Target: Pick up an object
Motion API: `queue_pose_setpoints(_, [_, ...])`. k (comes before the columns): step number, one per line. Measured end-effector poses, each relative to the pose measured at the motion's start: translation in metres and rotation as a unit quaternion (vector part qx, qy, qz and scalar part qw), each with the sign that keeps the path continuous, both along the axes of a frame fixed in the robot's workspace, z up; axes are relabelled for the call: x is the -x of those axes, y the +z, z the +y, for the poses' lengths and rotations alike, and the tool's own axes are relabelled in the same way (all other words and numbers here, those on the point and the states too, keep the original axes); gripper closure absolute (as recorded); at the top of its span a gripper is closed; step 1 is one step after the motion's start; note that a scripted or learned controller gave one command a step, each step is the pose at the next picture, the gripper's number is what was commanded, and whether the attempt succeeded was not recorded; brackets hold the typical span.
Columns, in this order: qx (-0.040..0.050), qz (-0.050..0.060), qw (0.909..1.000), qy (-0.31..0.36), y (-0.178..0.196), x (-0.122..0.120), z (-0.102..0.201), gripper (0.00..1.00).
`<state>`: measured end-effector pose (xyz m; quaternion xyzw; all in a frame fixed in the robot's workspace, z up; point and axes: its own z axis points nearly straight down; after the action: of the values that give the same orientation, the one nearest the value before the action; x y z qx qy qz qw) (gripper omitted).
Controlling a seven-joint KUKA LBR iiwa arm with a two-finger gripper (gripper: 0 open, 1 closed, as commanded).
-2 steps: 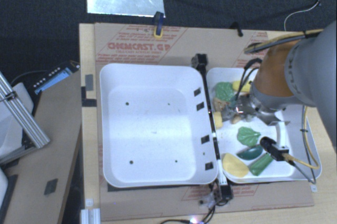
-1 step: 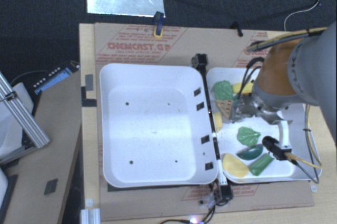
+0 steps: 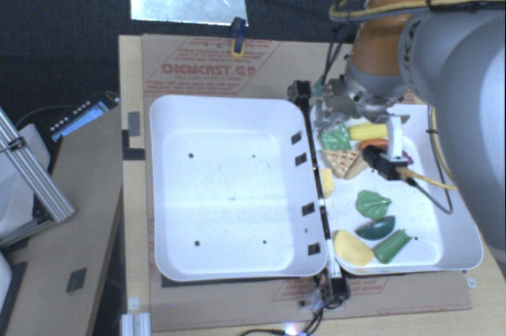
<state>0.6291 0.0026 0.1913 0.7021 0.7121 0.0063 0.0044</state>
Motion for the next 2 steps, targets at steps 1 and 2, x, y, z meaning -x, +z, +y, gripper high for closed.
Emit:
queue_pose_setpoints(1, [-0.0009,-0.002,1.0000,-0.001,0.138,-0.017,0.063,1.00])
queue_pose_setpoints(2, [0.0000,0.005,1.0000,-0.002,0.144,-0.040,0.120,1.00])
